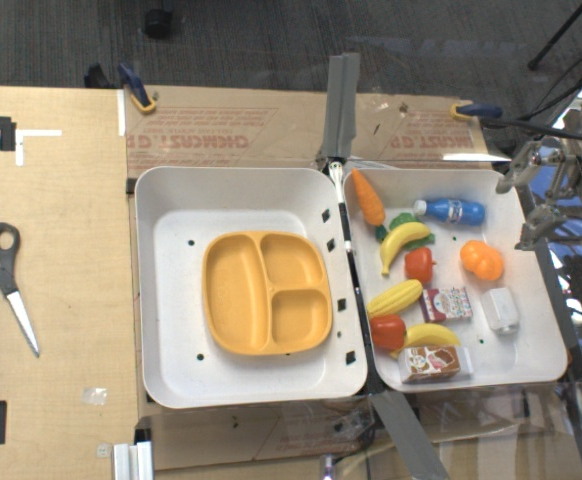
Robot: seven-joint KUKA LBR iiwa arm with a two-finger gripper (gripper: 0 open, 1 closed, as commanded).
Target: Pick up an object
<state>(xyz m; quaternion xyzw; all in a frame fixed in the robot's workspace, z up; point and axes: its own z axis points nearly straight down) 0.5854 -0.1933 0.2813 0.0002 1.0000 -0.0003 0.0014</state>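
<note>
Left bin (161,298): white, shallow, holds a yellow divided plate (267,292) lying flat near its middle, three compartments facing up.
Right bin (541,353): white, touching the left bin along their shared edge, crowded with toy food.
Carrot (368,197): orange, at the bin's top left corner, lying at a slant.
Bottle (452,210): blue with a white cap end, lying on its side near the far wall.
Banana (403,242): yellow, curved, just below the carrot, with something green beside its upper end.
Red pepper (419,264): just beside the banana's lower end.
Orange (482,260): round, right of the pepper and apart from it.
Corn (395,297): yellow, lying near the bin's left wall.
Small carton (446,304): red and white, just right of the corn.
White block (501,309): pale, near the right wall.
Second red item (388,332): below the corn, touching a second yellow banana (430,337).
Brown carton (435,363): at the near wall, just under that banana.
End effector (534,200): at the right bin's far right corner, above the rim, among cables; I cannot tell how far it is open, and nothing shows in its grasp.
Tabletop (61,228): pale wood, with scissors (7,278) lying well left of the bins.
</note>
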